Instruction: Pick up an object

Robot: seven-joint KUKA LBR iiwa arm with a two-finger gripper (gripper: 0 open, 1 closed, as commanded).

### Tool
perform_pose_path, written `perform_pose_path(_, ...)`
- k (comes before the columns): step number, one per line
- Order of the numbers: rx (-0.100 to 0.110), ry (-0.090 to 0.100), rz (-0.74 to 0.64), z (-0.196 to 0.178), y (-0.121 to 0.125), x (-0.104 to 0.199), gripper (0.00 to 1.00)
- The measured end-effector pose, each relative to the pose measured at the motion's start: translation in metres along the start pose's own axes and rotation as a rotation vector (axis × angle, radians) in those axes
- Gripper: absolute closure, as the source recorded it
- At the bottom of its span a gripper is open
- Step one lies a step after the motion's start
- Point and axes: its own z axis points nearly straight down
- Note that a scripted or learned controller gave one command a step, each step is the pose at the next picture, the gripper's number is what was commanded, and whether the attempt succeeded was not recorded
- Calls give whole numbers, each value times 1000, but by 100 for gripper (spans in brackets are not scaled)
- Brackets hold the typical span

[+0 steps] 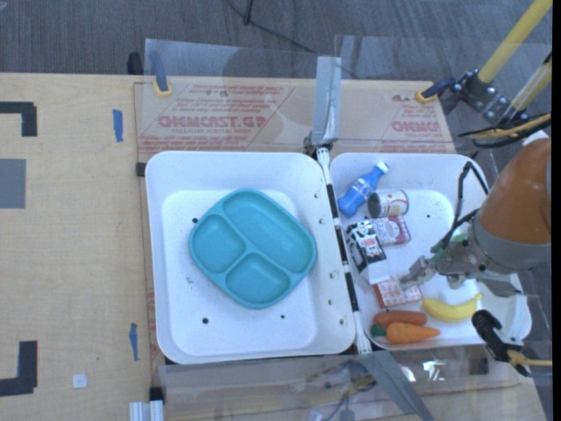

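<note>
The right bin holds several small items. A blue bottle lies at its back left, with a small can beside it. A black-and-white carton and a red packet lie mid-left. A white and red box lies nearer the front. A yellow banana and an orange carrot lie at the front edge. My gripper hangs low in the right bin, just above the right end of the white and red box and left of the banana. Nothing is visibly lifted.
The left bin holds a teal divided plate. A ridge with a metal divider separates the bins. The grey arm with its orange band covers the right bin's right side. Cables and yellow bars stand at the back right.
</note>
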Motion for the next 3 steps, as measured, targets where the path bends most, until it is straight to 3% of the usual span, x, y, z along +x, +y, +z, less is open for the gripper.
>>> perform_pose_path(1,-18,2,-50,27,-1,6,0)
perform_pose_path(2,-28,-1,-44,16,3,3,100)
perform_pose_path(3,-28,-1,-44,16,2,2,0)
